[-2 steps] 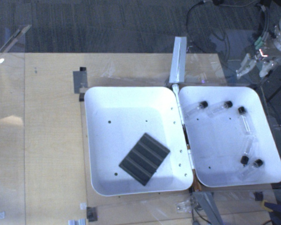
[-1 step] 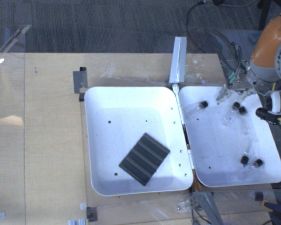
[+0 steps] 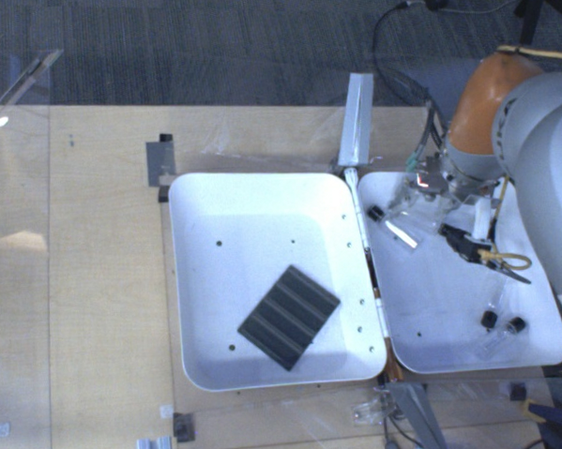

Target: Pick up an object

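Currently claw (image 3: pixel 427 185), grip state unclear, is hovering over right bin (image 3: pixel 457 350)'s far end, with clear tube (image 3: pixel 401 233) lying just left-below it, long axis running diagonally.

Robotics lab or test cell. Evidence: wooden bench (image 3: pixel 77 276) with two shallow white bins, the left bin (image 3: pixel 195 205) and the right bin (image 3: pixel 550 346), fixed side by side; metal brackets (image 3: pixel 162 159) at the bin corners; grey industrial arm (image 3: pixel 540 149) with orange band; loose cables (image 3: pixel 393 35); dark carpet (image 3: pixel 205 35) beyond; clear panel (image 3: pixel 11 92) at bench's left.
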You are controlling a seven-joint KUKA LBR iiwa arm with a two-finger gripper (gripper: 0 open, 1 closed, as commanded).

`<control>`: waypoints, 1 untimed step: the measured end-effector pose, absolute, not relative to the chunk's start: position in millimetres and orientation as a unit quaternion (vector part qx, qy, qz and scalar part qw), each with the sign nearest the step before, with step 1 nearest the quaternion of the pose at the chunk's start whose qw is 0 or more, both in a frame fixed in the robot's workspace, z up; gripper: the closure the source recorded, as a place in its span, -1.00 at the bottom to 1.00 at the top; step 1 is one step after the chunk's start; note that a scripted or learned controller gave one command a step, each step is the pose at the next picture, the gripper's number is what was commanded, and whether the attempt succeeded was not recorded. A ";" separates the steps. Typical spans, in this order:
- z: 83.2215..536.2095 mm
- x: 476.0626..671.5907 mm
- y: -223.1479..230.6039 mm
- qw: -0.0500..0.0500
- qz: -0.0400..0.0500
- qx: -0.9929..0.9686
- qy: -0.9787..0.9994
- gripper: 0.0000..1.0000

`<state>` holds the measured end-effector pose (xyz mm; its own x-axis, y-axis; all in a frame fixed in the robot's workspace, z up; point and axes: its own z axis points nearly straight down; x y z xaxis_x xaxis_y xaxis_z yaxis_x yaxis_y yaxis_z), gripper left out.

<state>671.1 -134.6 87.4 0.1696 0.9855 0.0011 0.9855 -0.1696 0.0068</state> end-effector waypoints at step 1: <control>102.3 674.4 -133.3 0.006 0.005 0.762 0.647 1.00</control>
<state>674.4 -133.3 102.3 0.1629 0.9866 0.0000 0.9865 -0.1628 0.0167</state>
